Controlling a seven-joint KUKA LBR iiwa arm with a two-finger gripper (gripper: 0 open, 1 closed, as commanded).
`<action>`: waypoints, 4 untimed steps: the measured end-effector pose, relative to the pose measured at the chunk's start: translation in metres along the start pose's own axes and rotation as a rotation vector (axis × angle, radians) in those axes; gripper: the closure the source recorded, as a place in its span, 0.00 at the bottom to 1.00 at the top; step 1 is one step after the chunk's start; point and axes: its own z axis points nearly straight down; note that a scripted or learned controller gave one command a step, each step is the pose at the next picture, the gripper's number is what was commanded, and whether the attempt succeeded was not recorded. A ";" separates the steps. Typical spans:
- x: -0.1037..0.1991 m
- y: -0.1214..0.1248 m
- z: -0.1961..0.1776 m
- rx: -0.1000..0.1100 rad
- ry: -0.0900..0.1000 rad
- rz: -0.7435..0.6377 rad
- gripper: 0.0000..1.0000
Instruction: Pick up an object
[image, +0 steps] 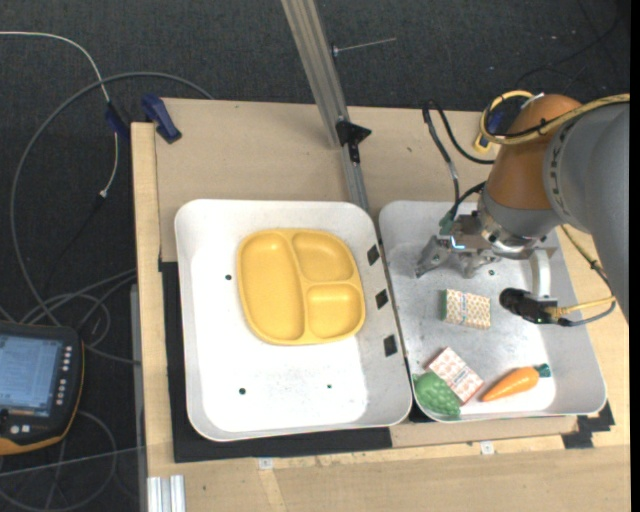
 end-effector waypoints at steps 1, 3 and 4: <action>0.000 0.002 -0.015 -0.007 0.000 0.000 1.00; -0.001 0.009 -0.124 -0.014 -0.003 -0.001 1.00; 0.045 0.023 -0.125 -0.009 0.000 -0.005 1.00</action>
